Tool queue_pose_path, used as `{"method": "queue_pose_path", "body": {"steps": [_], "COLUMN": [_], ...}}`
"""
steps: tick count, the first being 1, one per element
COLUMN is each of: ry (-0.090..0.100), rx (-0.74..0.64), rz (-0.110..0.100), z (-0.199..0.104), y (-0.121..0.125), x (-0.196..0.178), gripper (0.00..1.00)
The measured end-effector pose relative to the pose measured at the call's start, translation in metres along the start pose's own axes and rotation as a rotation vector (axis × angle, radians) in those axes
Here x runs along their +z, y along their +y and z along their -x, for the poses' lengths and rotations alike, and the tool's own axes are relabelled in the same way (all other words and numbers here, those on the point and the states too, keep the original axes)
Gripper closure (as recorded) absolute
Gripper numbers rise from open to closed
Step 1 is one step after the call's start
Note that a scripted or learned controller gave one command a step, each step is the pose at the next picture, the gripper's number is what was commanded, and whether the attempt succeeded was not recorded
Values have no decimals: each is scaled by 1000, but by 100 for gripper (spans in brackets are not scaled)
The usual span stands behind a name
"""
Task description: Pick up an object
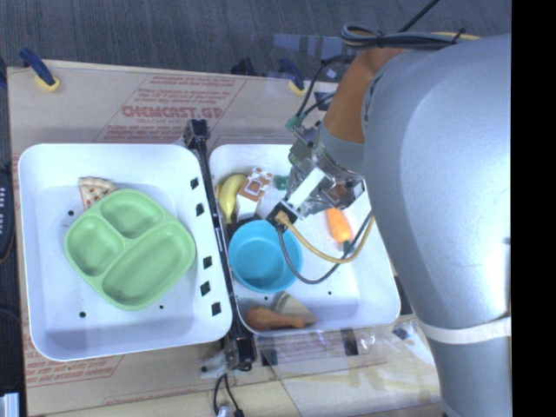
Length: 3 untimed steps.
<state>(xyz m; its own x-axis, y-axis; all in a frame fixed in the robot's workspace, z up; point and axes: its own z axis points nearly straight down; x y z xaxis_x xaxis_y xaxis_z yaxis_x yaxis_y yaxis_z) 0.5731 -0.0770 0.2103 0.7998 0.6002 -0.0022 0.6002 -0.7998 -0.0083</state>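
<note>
Right bin (375,295), near edge, about 6 o'clock: a brownish drumstick-shaped piece (276,320) is lying against the wall, with a small greyish item (283,302) just above it, too blurred to name.

Toward the bin's middle: a blue bowl (261,254) is sitting upright, open side up, touching or nearly touching the divider at its 9 o'clock. A yellow cable (326,255) is looping past the bowl's 3 o'clock side.

The gripper (287,215) is hanging just over the bowl's rim at about 1 o'clock. Cannot tell how its tips are set; the wrist hardware is hiding them. Nothing is visibly lifted.

At 3 o'clock of the gripper, an orange carrot-like piece (339,225) is lying on the bin floor, partly under the wrist.

Farther back, 11 o'clock of the bowl: a banana (228,196) is resting along the divider, with a small brown-and-white toy (256,185) just beside it.

Left bin (43,320): a green divided plate (130,248) is sitting in the middle, with a waffle-patterned wedge (91,189) peeking out at its 11 o'clock.

Judgement: the approach is looking done, the pick not yet. All objects are resting in the bins; the bowl seems the likeliest target. Closing and lifting are remaining.
</note>
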Motion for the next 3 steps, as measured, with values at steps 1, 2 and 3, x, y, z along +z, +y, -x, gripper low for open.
{"method": "queue_pose_path", "body": {"steps": [1, 2, 3], "ry": [-4, 0, 0], "rx": [5, 431, 429], "rz": [-2, -2, 1], "z": [3, 74, -11], "y": [2, 6, 32], "x": [2, 120, 118], "gripper": [0, 0, 0]}}
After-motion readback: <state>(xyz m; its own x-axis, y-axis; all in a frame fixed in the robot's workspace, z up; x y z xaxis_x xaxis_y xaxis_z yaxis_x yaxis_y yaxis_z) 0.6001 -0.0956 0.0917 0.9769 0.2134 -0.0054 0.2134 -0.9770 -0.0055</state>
